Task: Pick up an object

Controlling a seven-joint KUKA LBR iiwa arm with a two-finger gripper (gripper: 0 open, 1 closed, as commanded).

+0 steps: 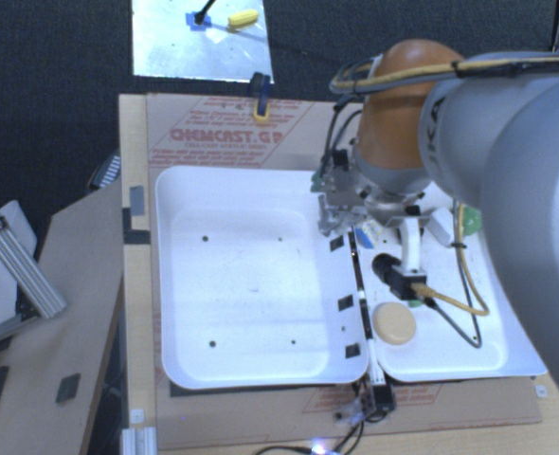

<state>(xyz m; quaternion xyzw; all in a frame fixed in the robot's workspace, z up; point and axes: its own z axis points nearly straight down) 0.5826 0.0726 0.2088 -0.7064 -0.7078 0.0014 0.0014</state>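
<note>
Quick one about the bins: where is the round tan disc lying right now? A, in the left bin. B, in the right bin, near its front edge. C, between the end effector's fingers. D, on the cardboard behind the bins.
B: the round tan disc lies on the floor of the right bin near its front edge, just past the divider from the left bin.

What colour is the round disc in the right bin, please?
Pale tan disc, clearest in the camera view.
</note>
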